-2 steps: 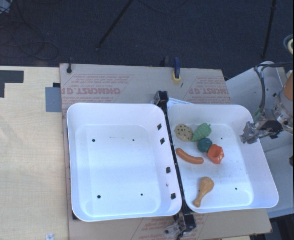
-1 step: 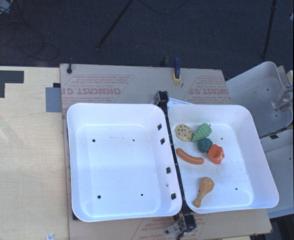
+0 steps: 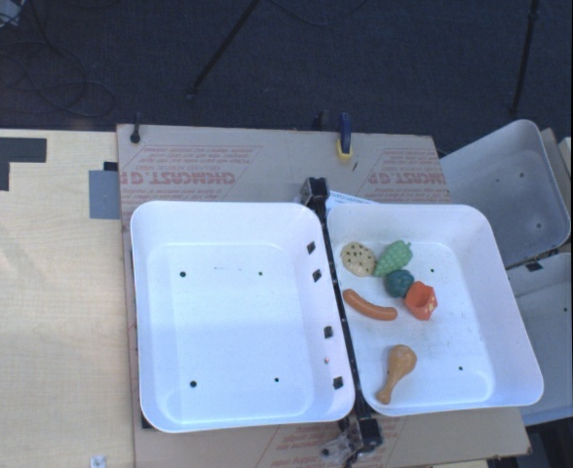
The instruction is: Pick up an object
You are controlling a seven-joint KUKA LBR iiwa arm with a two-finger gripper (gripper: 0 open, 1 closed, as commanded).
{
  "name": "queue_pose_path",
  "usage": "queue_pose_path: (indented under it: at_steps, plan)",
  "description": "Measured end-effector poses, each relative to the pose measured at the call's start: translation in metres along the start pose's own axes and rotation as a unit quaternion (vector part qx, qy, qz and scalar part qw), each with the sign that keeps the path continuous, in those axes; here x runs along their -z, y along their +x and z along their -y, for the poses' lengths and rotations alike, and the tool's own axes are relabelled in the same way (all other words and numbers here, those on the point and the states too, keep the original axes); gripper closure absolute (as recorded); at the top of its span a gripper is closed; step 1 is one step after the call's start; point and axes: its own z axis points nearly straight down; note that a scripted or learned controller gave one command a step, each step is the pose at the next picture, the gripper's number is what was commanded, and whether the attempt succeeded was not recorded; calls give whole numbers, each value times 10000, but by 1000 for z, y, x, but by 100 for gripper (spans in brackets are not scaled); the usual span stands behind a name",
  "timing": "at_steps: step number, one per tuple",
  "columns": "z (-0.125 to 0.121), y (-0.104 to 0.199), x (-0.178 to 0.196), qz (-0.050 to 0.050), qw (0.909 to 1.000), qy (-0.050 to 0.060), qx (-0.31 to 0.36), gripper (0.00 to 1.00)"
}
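Note:
Several toy foods lie in the right bin (image 3: 481, 359). A round speckled cookie (image 3: 358, 258) sits toward its back left, with a green bumpy piece (image 3: 395, 256) beside it. A dark teal ball (image 3: 399, 283) touches an orange-red cup-shaped piece (image 3: 421, 300). A sausage (image 3: 369, 306) lies left of them, and a tan chicken drumstick (image 3: 397, 370) lies nearer the front.
The left bin (image 3: 170, 359) stands beside the right one, joined along a black clipped divider (image 3: 327, 300). Both rest on a cardboard sheet (image 3: 218, 169) over a wooden bench. A grey-white tray (image 3: 520, 183) leans at the right.

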Motion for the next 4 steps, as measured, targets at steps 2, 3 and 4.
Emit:
queue_pose_path:
  at_steps: [2,3,4]
  plan:
    - [-10,126,-150,-47,9999,135,49,100]
    - [4,83,-338,-44,9999,134,9,100]
    - [-2,32,-137,12,10000,-45,25,100]
